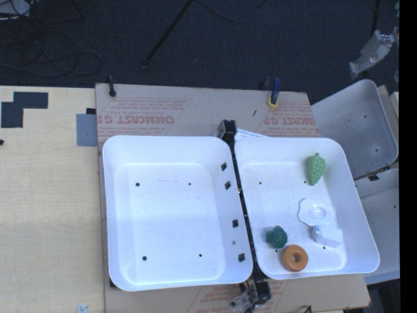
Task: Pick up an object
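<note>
Every candidate lies in the right bin, on the side the arm reaches in from, so the coming move should be a short one. Nearest, close to the front wall, sits an orange ring, with a dark green lump just beside it to the left. A little farther back and to the right is a small grey-white piece, then a flat white disc. Farthest is a light green, bumpy fruit, its long axis running near to far, well apart from the rest. I cannot tell the end effector's state. The left bin holds nothing to pick.
</note>
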Motion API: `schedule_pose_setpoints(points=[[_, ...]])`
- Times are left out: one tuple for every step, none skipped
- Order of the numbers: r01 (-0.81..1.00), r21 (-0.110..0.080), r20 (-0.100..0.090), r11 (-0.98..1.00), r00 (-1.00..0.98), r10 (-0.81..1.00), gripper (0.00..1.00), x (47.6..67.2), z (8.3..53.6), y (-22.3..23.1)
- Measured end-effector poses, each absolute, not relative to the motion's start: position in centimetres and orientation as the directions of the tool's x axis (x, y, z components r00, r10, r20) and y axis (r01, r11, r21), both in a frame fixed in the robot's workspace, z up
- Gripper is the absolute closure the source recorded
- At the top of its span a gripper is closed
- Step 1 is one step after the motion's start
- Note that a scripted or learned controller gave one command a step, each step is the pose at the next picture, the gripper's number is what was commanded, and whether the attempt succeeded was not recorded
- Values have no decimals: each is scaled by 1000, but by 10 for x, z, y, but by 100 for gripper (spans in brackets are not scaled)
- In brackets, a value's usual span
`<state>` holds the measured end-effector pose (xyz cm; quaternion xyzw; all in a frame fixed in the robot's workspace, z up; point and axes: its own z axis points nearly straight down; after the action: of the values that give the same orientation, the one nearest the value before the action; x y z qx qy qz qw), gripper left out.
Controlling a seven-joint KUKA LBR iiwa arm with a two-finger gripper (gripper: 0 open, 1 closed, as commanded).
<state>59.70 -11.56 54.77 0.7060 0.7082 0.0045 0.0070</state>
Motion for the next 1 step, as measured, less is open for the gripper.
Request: schedule_pose_setpoints(points=[[1000,-17,3,-3,3,1000,0,531,416,-112]])
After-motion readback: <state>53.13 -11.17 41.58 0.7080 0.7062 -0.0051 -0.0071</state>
